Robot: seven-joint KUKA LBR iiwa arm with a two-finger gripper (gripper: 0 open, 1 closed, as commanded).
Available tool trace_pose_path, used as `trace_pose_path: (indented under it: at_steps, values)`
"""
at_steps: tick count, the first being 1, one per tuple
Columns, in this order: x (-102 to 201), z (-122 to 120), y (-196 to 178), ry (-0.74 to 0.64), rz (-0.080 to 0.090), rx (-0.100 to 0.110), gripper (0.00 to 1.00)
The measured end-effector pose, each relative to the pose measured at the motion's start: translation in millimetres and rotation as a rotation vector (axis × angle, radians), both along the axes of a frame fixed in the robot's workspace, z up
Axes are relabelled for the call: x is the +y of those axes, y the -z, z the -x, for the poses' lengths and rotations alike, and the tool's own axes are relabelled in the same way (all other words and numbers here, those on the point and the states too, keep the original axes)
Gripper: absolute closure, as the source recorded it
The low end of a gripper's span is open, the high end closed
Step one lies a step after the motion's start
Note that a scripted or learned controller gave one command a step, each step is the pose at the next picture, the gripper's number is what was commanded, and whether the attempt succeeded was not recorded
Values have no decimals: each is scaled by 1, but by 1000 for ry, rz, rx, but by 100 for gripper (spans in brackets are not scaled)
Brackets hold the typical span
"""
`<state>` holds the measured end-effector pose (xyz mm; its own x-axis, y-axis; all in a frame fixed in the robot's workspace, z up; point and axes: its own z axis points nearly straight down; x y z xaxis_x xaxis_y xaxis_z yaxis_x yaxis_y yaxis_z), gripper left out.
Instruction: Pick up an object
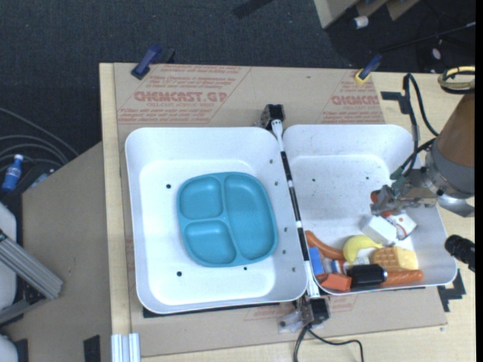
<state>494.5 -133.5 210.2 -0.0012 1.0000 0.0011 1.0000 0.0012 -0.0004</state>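
Tool [389,200] low inside right bin [332,145], near its right wall; jaw opening impossible to tell, nothing visibly gripped. Directly below tool a small white block [379,228], touching yellow banana-shaped toy [360,244]. Further below, black object [367,275] and orange pieces [332,280]. Far left of tool, blue divided plate [226,219] in left bin [143,202].

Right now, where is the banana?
The banana lies in the right bin, near its front edge, just left of the waffle and below the gripper.
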Motion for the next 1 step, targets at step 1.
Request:
trace_pose_path:
  at_steps: [1]
  values:
    - [102,15,-16,0,-1,3,100]
